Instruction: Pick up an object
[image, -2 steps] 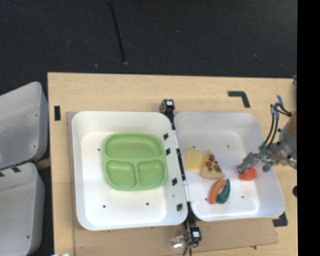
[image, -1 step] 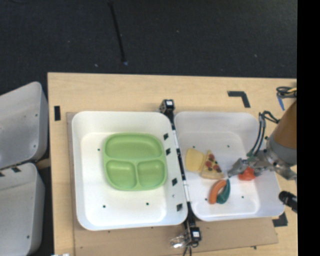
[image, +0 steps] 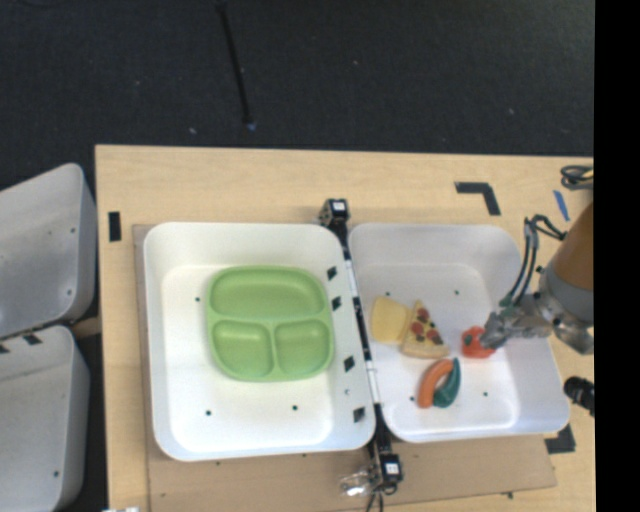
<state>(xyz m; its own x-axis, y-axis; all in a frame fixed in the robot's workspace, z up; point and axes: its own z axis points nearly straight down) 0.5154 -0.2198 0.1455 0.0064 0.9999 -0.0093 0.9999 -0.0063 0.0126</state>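
Note:
The right bin (image: 470, 250) holds a yellow cheese-like wedge (image: 389, 319), a pizza slice toy (image: 423, 331), an orange and teal piece (image: 440, 384) and a small red object (image: 475, 343). My gripper (image: 492, 336) comes in from the right and sits right at the red object, its tips touching or overlapping it. The grey wrist and orange band (image: 572, 262) rise at the right edge. I cannot make out how the jaws stand.
The left bin (image: 170, 400) carries a green divided plate (image: 270, 322). A clamped divider (image: 355, 320) runs between the bins. Black markers lie on the wooden bench (image: 480, 196). Grey chairs (image: 40, 260) stand at the left.

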